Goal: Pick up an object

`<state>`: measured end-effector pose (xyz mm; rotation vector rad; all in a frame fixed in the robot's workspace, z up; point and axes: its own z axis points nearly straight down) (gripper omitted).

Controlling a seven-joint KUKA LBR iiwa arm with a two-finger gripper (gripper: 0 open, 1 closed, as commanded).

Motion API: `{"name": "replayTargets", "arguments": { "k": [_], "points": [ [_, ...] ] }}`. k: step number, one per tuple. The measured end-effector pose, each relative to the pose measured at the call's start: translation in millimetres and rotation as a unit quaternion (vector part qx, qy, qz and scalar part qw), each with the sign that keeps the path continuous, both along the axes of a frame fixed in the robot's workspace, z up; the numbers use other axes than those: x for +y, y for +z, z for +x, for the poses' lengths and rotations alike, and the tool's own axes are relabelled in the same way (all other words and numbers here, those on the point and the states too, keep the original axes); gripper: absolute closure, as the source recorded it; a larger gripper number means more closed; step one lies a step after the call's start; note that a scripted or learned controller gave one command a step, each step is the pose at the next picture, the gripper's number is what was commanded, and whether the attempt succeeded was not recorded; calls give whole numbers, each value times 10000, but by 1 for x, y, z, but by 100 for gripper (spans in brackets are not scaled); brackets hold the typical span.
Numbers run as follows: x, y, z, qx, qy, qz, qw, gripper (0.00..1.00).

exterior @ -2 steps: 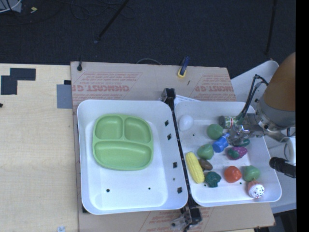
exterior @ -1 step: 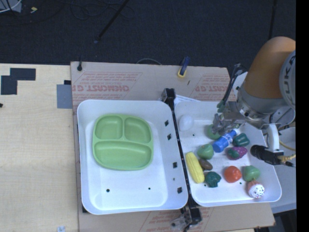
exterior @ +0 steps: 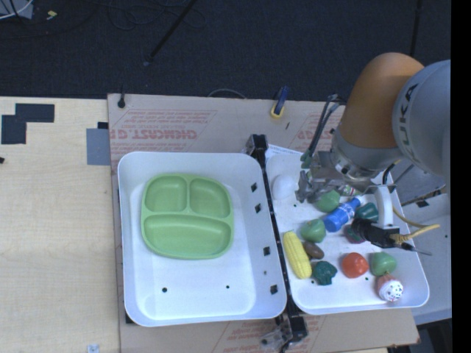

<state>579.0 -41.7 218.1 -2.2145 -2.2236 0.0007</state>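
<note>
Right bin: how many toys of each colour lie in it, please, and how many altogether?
Green toys: 5
Yellow corn: 1
Red toy: 1
Blue toy: 1
Brown toy: 1
White toys: 2
Total: 11

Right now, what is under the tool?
A green toy lying in the right bin, beside a blue bottle. Its upper edge is covered by the tool.

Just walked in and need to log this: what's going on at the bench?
The robot arm's gripper is down in the right bin, close beside a green toy and a blue bottle. Nothing is visibly lifted. The left bin holds a green divided plate.
</note>
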Motion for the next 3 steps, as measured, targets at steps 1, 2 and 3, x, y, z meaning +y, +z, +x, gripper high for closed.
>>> {"name": "replayTargets", "arguments": {
  "k": [1,2,3],
  "points": [
    [37,17,24,-14,0,-2,10000,100],
    [30,19,20,2,-29,-11,10000,100],
    [20,12,14,6,-31,-13,10000,100]
  ]
}}
